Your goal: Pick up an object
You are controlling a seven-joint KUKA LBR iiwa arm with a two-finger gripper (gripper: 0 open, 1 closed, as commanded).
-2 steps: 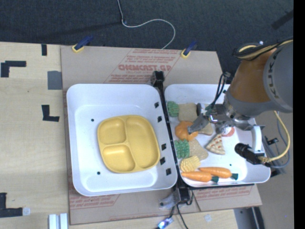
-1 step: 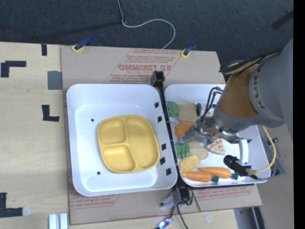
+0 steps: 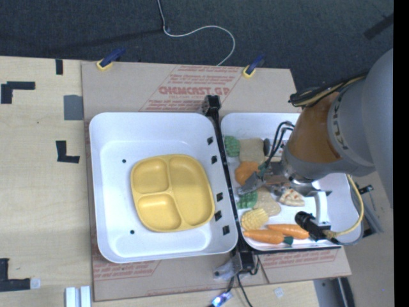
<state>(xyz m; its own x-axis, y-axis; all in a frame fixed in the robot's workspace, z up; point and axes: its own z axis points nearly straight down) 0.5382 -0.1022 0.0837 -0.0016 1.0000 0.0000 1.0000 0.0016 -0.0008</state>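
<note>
The jaws (image 3: pixel 254 183) are down in the right bin (image 3: pixel 339 200); whether they grip, I cannot tell. Corn (image 3: pixel 254 219) lies just below them, a carrot (image 3: pixel 271 236) beyond.

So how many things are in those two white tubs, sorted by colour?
Counting what shows around the arm:
Yellow: 2, the divided plate and a corn cob
Orange: 2, a carrot and an orange piece
Green: 2, pieces and
Beige or tan: 3
Total: 9
</note>
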